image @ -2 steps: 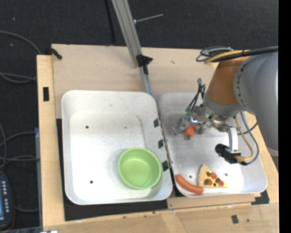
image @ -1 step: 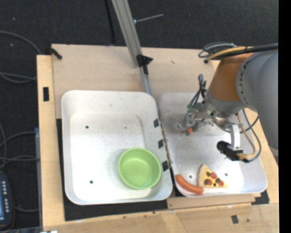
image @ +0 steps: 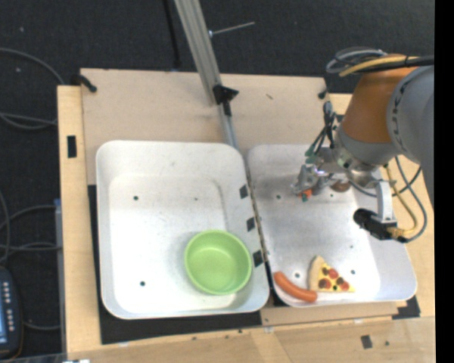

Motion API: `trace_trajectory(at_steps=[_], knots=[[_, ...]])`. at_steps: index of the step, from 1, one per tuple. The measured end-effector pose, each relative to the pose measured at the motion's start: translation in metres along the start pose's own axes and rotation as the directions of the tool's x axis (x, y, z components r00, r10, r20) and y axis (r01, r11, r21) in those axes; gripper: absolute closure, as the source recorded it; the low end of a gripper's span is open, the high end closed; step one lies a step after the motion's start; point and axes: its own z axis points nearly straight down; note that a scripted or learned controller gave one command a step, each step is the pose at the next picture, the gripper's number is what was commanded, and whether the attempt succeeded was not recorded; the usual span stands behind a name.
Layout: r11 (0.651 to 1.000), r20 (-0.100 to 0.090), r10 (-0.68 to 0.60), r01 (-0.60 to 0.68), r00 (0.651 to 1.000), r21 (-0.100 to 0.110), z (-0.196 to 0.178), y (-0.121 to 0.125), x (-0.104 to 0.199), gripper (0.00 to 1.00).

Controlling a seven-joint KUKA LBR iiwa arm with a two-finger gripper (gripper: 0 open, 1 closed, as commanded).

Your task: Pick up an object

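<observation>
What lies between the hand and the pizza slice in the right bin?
Nothing: in the camera view, only bare white floor of the right bin separates the hand from the pizza slice. The hot dog lies beside the slice.

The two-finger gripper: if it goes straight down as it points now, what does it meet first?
Probably the bare white floor of the right bin. The two-finger gripper hangs above it, apart from the toy pizza slice; depth is unclear.

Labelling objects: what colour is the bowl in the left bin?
Light green bowl, clearest in camera view.
</observation>
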Motion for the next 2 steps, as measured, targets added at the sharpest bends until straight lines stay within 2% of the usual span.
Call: trace_trajectory(at_steps=[2], knots=[[1.000, 0.000, -0.005, 0.005, 1.000, -0.001, -0.091, 0.004, 0.001, 1.00]])
